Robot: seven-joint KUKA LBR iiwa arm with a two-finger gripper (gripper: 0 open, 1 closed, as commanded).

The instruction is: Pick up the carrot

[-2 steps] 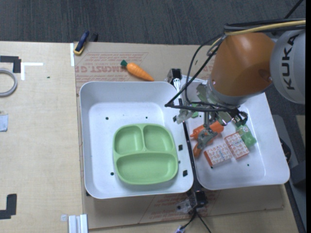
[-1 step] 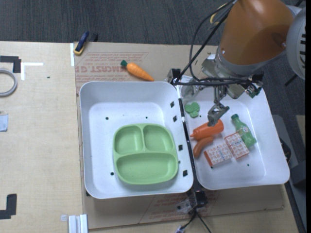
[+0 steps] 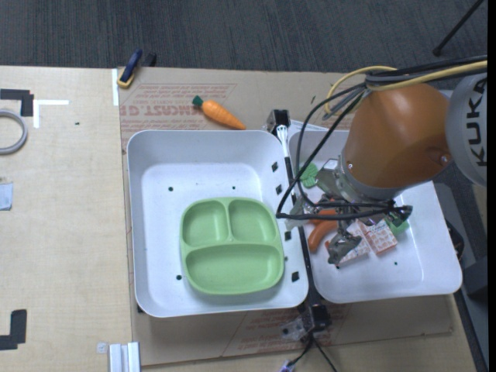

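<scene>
Claw sits low in the right bin, mostly hidden under the arm's orange band; cannot tell how it stands. Dark metal bits of it show just beside an orange carrot-shaped piece lying in that bin near its left wall; contact can't be confirmed. Small printed card or packet lies right next to it, plus green bits at the arm's left edge and another green bit on the right side. Second carrot, orange with a green top, lies outside both bins on the cardboard sheet behind the left bin, well apart from the claw. Left bin holds a green divided plate, three compartments, flat in the middle. Worktop is pale wood with black tape marks, a white tape corner and a roll of tape at the left edge. Blue-and-yellow object sits at the back edge of the worktop. Dark grey carpet beyond. Black and yellow cables run along the arm and across the bins' shared edge.
</scene>
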